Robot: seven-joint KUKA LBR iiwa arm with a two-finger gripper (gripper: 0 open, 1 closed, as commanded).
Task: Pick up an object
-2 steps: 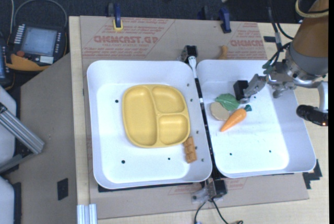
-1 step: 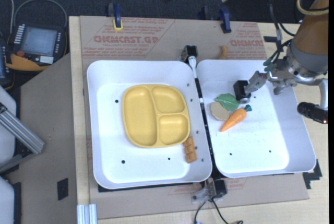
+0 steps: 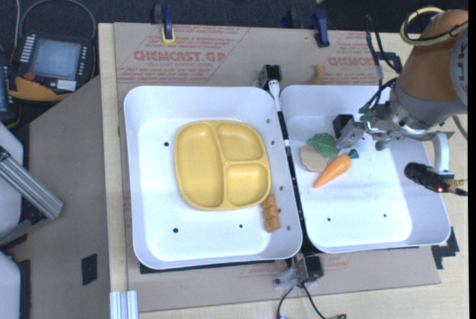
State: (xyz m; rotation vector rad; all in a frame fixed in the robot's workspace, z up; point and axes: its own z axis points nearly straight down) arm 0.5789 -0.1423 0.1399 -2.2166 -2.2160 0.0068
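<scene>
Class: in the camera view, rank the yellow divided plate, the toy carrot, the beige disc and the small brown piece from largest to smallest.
1. yellow divided plate
2. toy carrot
3. beige disc and small brown piece: too alike to rank.

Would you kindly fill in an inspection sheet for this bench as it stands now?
Surface: brown board printed with red lettering, bearing a left bin and a right bin, side by side.
Job's things: carrot, green piece and beige round piece clustered in the right bin; yellow divided plate and small brown piece in the left bin.
Clutter: nothing seen.
Claw: claw low over the right bin, beside the green piece; finger state unclear.
Cables: dark cables run along the arm; a cable leaves the front edge.
Surroundings: blue clamps at the back edge; handheld screen on the floor.
</scene>
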